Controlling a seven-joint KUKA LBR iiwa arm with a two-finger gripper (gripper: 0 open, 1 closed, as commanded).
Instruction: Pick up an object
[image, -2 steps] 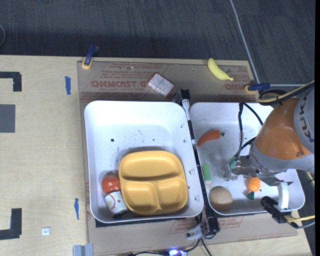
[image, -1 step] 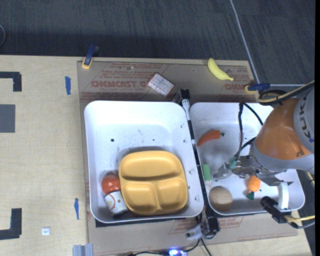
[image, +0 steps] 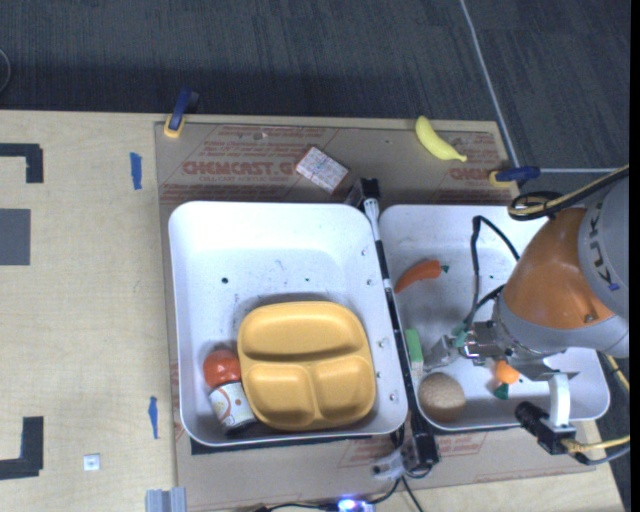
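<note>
The right bin (image: 440, 222) holds an orange carrot-like piece (image: 418, 273) near its back left, a brown round object (image: 441, 393) at its front left, a green strip (image: 413, 347) against its left wall and a small orange piece (image: 506, 375) under the wrist. My gripper (image: 455, 347) hangs low in this bin, just above the brown round object and right of the green strip. The grey and orange arm (image: 555, 290) covers the bin's right half. I see nothing clearly held.
The left bin (image: 200, 230) contains a large yellow compartment tray (image: 305, 360) and a small jar with an orange-red top (image: 226, 388). Behind the bins lie a yellow banana (image: 438, 139) and a small patterned box (image: 320, 168). A black divider (image: 380, 260) runs between the bins.
</note>
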